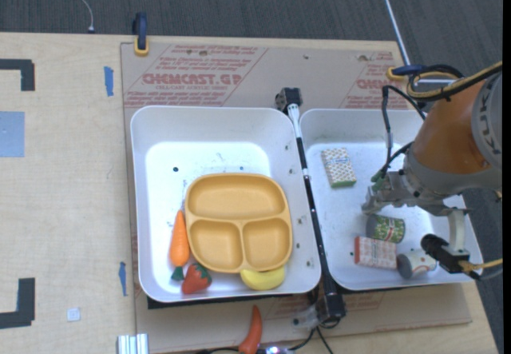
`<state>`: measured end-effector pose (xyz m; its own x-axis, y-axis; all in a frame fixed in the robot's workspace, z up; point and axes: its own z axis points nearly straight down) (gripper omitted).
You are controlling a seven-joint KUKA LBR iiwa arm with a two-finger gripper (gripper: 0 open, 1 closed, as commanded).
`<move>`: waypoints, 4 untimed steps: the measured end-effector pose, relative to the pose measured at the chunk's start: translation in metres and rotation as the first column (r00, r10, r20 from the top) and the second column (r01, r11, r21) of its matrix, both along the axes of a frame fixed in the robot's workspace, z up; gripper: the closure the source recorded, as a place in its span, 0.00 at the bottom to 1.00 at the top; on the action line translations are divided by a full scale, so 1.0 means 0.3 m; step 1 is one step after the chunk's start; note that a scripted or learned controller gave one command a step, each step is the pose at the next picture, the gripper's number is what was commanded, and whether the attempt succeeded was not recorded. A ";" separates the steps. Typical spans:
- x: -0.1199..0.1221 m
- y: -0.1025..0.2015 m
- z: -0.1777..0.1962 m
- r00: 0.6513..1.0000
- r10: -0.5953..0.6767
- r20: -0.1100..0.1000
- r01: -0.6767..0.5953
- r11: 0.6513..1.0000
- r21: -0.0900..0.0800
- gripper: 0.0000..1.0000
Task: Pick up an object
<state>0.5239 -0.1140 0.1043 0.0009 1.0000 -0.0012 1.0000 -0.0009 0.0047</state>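
Directly beneath the gripper (389, 202), a green can (389, 228) lies on the floor of the right bin (351, 271), the likeliest target for the pick. Just beyond the can from the gripper sits a red-and-white carton (375, 252); a pale green box (338, 166) rests well off to the gripper's far side. Judged from this, the approach step is under way, and the next move calls for a straight descent onto the can. Whether the gripper is spread or closed cannot be told. Reaching in over the bin, the arm (451, 141) points its wrist downward.
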 end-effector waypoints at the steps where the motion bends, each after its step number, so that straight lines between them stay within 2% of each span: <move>1: 0.000 0.000 0.000 1.000 0.000 0.000 0.000 1.000 0.000 0.00; 2: -0.111 0.058 -0.047 1.000 0.000 0.020 0.000 1.000 -0.009 0.00; 3: -0.106 0.048 -0.009 1.000 -0.003 0.027 0.004 1.000 -0.016 1.00; 4: -0.146 0.261 0.269 1.000 0.003 -0.003 -0.003 1.000 0.002 1.00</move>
